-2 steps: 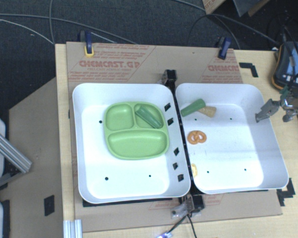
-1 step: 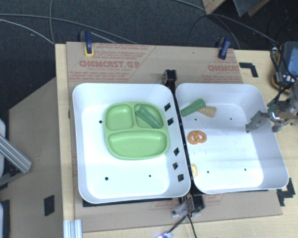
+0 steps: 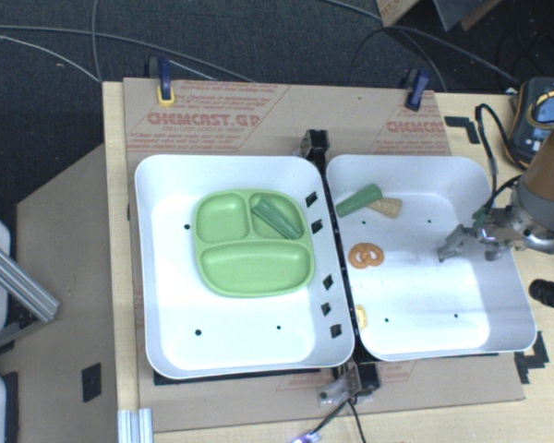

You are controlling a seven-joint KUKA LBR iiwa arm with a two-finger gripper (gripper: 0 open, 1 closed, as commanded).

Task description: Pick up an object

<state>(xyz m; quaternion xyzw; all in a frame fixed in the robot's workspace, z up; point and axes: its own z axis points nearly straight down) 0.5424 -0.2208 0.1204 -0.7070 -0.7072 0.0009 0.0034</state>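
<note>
The pretzel is one thing we could pick up, and it lies flat on the floor of the right bin, close to the wall where the two bins meet. It is small, orange and twisty. A bit above it we see a green stick lying at a slant, with its upper end pointing toward the far right. Right next to the green stick, touching its upper end or almost, is a little tan piece. Low down by the middle wall there is a tiny yellow thing, too small for us to tell what it is. The gripper is down inside the right bin, over on its right side, well apart from the pretzel and the other bits. We see nothing between its fingers, and they look spread apart, so it is let go and not grabbing anything. The grey arm comes in from the right edge. In the left bin sits a green plate with three parts. A darker green thing lies in the plate's top right part. The other two parts of the plate look bare. Both bins sit on a brown board with red writing on it.
</note>
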